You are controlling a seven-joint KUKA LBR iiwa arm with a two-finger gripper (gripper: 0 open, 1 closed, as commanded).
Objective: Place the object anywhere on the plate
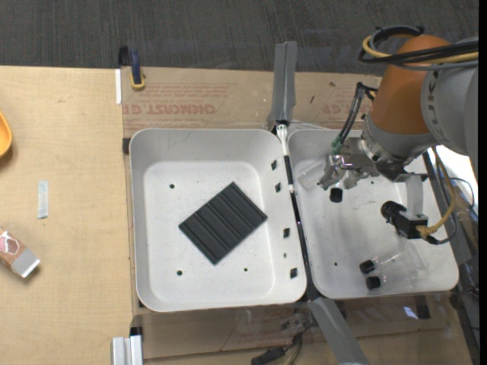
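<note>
While the task's thing cannot be named with certainty, the likeliest candidate is the pair of small dark pieces at the lower right of the frame. They lie on the floor of the right bin close to its lower rim, with a faint clear glint beside them that may join them into one see-through object; it is too small to tell.

Left of that, across the divide, the dark ribbed plate lies flat and turned on the diagonal in the middle of the left bin, with nothing on it.

Higher in the frame, the gripper hangs over the upper left part of the right bin, near the wall shared with the left bin and well apart from the dark pieces. Whether it is open or closed cannot be told from this angle, and nothing is visibly held in it. Above it, the arm, with its orange band, fills the upper right of the frame.

As I judge it, the step in hand is the pick, not yet made. The next move calls for travelling toward the lower right of the right bin, descending over the pieces, and closing on them. Only then can the carry leftward to the plate begin.
</note>
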